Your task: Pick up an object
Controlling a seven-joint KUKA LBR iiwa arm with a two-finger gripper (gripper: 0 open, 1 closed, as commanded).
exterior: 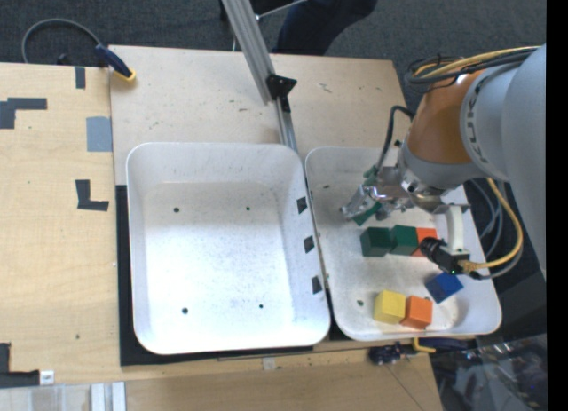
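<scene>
My gripper hangs low over the right bin, near its upper middle. Just below and to the right of it lie a dark green block and a brighter green block, side by side. A small red piece sits beside them to the right. Further toward the front are a blue block, a yellow block and an orange block. The grey arm with its orange band reaches in from the right.
The left bin stands beside the right one, the two rims meeting in the middle. A slanted metal bar crosses the bench at the back. Cables hang at the right bin's right side.
</scene>
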